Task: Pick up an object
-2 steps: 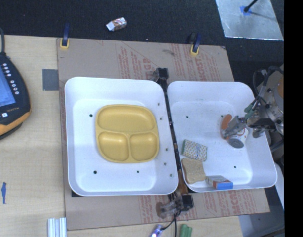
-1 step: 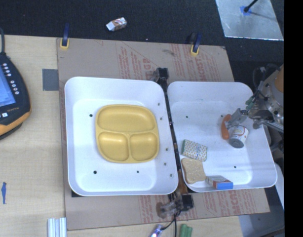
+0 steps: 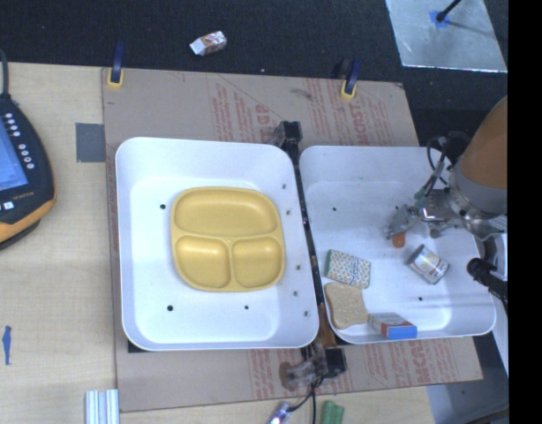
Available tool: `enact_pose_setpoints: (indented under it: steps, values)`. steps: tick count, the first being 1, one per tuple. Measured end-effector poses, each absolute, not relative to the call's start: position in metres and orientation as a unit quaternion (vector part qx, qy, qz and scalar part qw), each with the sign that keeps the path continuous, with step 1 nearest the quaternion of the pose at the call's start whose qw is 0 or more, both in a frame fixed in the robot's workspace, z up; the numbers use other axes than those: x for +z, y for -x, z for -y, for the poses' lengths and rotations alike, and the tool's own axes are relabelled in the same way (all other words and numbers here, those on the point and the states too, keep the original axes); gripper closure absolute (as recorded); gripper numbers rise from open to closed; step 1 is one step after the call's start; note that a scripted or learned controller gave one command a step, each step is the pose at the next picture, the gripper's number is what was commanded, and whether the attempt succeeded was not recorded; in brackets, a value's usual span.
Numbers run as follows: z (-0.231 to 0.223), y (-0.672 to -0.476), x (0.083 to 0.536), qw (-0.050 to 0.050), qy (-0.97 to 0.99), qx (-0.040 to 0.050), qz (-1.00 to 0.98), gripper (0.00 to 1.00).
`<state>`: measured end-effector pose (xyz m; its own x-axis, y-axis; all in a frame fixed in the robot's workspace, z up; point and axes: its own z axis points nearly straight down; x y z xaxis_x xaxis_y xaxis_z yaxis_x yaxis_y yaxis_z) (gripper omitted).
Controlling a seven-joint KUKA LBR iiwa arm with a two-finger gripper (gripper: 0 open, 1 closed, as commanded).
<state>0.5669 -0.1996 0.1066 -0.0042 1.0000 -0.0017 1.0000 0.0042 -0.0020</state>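
Observation:
In the right bin [image 3: 359,170] my gripper [image 3: 405,223] hangs low over the floor, reaching in from the right. A small orange-red piece [image 3: 397,238] sits right at its tip, and I cannot tell whether it is held. A little to the right and nearer lies a silver can [image 3: 426,264] on its side. A green-patterned packet [image 3: 349,268], a tan slice [image 3: 345,306] and a blue and orange box [image 3: 394,327] lie along the bin's near left part.
The left bin [image 3: 139,237] holds a yellow divided plate [image 3: 227,238]. A teach pendant [image 3: 11,170] lies on the bench at far left. A clamp [image 3: 289,133] sits between the bins at the back. The arm's orange band [image 3: 488,148] stands over the right bin's far right edge.

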Motion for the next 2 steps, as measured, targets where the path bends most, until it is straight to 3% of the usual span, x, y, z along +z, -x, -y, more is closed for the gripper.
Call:
enact_pose_setpoints:
  steps: [1, 2]
  values:
    - [0.175, -0.586, 0.092, 0.0, 0.705, 0.0014, 0.71, 0.0]
    - [0.176, -0.586, 0.102, -0.001, 0.704, 0.0024, 0.71, 1.0]
